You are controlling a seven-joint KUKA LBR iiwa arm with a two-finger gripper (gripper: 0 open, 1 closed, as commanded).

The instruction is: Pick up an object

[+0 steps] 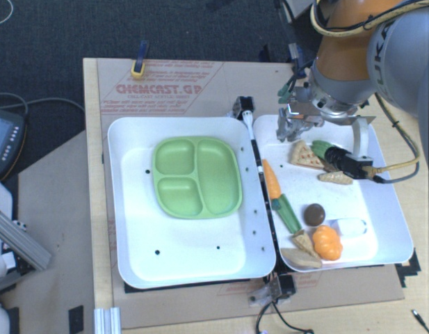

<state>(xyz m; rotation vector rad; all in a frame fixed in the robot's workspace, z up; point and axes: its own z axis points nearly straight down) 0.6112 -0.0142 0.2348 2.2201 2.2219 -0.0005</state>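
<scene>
My gripper [291, 132] hangs over the far left corner of the right bin [388, 214], open, with nothing between its fingers. Just right of it lies a tan triangular cracker [308, 156] with a small green piece [318, 145] behind it. Nearer the divider lie an orange carrot [271, 179] and a green stick [288, 213]. A brown ball [313, 215], an orange fruit [327, 242] and a beige wedge [302, 257] sit toward the front. A beige stick [336, 179] lies mid-bin.
The left bin [131, 242] holds a green divided plate [198, 177]. A pale clear object [347, 226] lies beside the orange fruit. A yellow clamp [138, 67] sits on the cardboard at the back left.
</scene>
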